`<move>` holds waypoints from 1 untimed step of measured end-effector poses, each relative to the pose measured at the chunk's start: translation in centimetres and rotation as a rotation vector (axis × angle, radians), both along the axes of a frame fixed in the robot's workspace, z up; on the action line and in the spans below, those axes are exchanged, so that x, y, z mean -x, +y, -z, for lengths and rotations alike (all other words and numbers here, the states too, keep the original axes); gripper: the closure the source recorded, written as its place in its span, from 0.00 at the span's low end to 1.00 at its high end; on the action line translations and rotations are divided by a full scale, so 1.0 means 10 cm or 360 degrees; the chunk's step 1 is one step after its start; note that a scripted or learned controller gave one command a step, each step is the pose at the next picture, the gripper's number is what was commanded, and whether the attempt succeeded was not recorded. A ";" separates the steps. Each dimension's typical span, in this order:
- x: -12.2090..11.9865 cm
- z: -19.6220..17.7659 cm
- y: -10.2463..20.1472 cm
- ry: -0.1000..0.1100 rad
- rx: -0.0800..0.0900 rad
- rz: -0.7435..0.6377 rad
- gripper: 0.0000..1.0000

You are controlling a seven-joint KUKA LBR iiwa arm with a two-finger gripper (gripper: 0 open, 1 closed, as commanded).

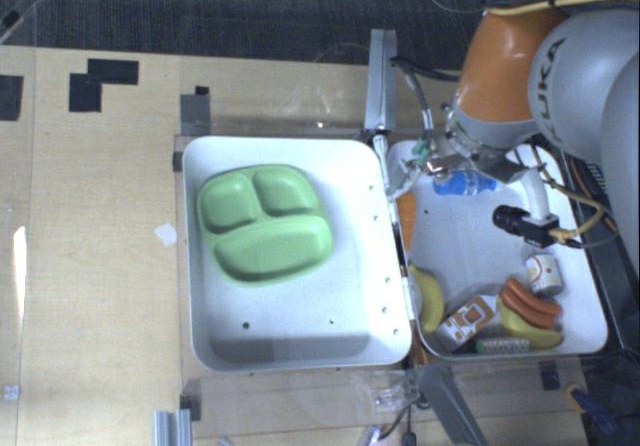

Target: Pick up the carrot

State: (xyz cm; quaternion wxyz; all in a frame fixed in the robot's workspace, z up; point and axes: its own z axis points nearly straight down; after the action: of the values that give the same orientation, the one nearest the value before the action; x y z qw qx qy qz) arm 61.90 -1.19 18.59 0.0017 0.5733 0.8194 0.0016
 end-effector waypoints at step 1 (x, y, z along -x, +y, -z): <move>-0.09 -0.01 -0.54 -0.0005 0.0001 0.0135 0.00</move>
State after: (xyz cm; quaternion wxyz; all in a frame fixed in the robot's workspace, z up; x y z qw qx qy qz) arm 62.79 -6.64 18.69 0.0033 0.6075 0.7943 0.0022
